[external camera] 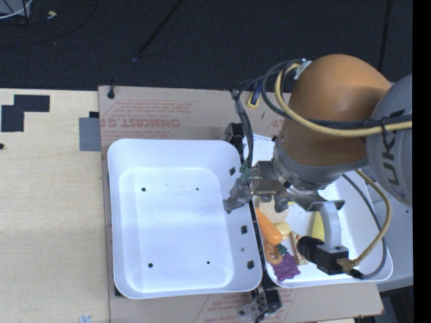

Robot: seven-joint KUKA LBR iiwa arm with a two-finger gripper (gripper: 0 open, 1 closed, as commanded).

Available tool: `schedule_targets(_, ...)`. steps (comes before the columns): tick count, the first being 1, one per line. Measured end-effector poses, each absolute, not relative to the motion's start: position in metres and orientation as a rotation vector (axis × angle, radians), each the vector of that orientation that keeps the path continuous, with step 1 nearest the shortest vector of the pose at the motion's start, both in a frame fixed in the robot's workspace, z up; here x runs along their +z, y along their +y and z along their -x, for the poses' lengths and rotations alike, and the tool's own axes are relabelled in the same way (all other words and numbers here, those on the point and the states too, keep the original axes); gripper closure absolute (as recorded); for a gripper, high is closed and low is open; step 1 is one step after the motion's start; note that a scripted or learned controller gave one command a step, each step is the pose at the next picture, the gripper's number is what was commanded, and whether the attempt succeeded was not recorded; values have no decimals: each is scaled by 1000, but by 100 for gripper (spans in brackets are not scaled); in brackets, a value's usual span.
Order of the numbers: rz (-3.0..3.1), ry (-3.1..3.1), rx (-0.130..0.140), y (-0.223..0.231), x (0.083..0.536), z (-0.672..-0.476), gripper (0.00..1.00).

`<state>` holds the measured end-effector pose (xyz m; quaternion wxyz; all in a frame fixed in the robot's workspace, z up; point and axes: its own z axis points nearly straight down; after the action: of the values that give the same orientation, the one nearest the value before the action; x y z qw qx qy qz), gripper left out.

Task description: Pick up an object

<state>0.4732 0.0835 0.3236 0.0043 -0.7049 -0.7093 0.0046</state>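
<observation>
The bench (54, 200) of pale wood spreads from nine o'clock down to seven, with a brown cardboard sheet (168, 116) printed in red laid over it under both bins. The left bin (124, 157), a shallow white tray with a few small dark holes in its floor, sits at the centre and runs toward seven o'clock. The arm (340, 120), its big orange band bulging over a grey collar, reaches in from three o'clock and hangs over the right bin (377, 264), hiding most of it; yellow and dark cables loop around the wrist. The gripper (250, 194) shows as grey metal at the seam between the two bins, just right of centre; whether its jaws are apart or together I cannot tell. At five o'clock, in the right bin, lie an orange carrot-shaped object (271, 233), a yellow object (317, 227) partly behind a black fitting, and a small purple object (287, 266) close below the carrot shape
</observation>
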Motion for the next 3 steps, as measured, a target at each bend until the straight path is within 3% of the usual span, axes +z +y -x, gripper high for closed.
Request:
schedule_targets(1,2239,-2208,5,-69,345,-475,0)
schedule_targets(2,2206,-2220,14,15,237,-474,0)
schedule_targets(3,2211,-2219,11,62,183,-474,0)
